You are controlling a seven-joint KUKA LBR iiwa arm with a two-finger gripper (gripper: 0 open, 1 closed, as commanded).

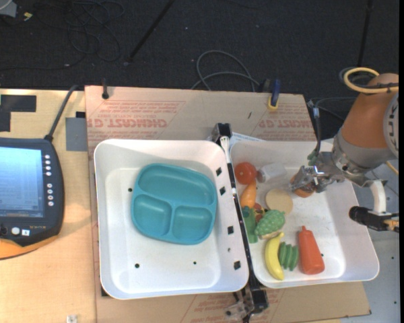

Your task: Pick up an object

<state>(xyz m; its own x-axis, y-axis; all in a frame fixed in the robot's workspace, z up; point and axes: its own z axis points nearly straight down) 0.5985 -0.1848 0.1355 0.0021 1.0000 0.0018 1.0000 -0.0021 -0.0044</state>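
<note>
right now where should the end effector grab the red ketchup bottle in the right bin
Grip the red plastic ketchup bottle across its wide body, coming straight down from above. It lies flat with its long axis running near to far, the green toy vegetable close on its left, bare white bin floor on its right.

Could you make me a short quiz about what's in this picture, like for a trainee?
1. True or false: the teal tray lies in the left bin.
2. Which lies nearest the right bin's front edge? A) tomato B) banana C) tan disc
3. Fill in: the red bottle lies just right of the green ____.

Key:
1. True.
2. B. The banana is at the front; the tomato is near the back, and the disc sits mid-bin below the gripper.
3. Pepper, as best it can be made out.
</note>
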